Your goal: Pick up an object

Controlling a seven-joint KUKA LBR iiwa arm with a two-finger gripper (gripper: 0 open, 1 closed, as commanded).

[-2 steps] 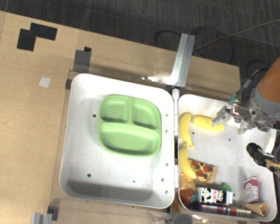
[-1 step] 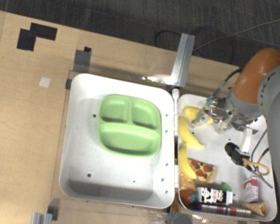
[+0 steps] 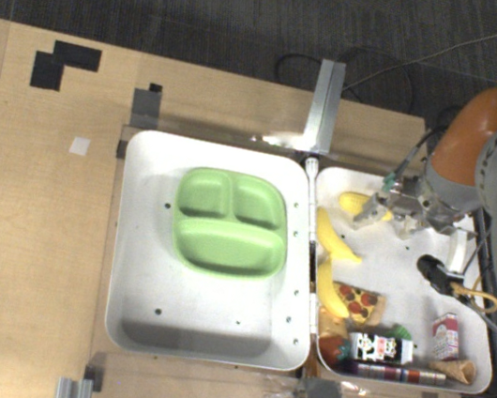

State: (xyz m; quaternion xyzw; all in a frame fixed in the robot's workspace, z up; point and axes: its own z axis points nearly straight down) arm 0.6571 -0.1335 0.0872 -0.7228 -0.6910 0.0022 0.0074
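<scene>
Pale wood makes up the bench [image 3: 33, 232], with dark carpet beyond its far edge. Two shallow white bins sit side by side on it.

From the overhead camera, the left bin [image 3: 130, 306] holds a green divided plate [image 3: 228, 220], lying flat towards its far half. The right bin [image 3: 395, 272] carries the clutter. A banana [image 3: 335, 237] lies along its left wall, and a second banana [image 3: 330, 296] lies nearer the camera. Beside that are a pizza slice [image 3: 360, 304], a black-and-white carton [image 3: 381, 346] and a marker [image 3: 394, 372] along the near wall. A small can [image 3: 446, 335] and a cone [image 3: 458, 370] sit in the near right corner.

The arm [image 3: 473, 138] comes in from the right, its orange band above the wrist. The hand [image 3: 391, 212] is low over the far end of the right bin. Whether it is apart or together cannot be made out from this angle, and nothing shows clearly clamped in it.

The likeliest target is a small yellow piece [image 3: 352, 202] in the bin's far left corner. It lies just beside the hand, on the side towards the left bin, and contact between them cannot be judged. The first banana is the next nearest thing, just nearer the camera than the yellow piece. Its long axis runs from the far left wall slantwise towards the middle of the bin. The coming move seems to call for a short shift towards that corner, with the bin wall close behind the piece.
</scene>
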